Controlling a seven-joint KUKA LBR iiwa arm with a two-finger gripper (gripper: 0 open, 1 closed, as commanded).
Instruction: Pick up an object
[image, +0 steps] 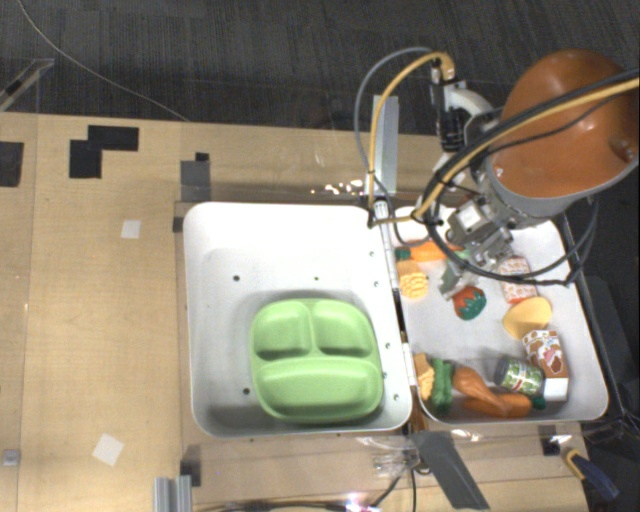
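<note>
My tool hangs low in the right bin, just above the red strawberry toy, probably lined up to grasp it, but I cannot tell its state.

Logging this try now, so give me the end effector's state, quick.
End effector: low over the right bin, just above the red strawberry toy; open or closed cannot be told.

The right bin holds small toys — a red one with a green top, a yellow piece, a yellow wedge, a green can lying on its side, an orange carrot along the near wall.
</note>
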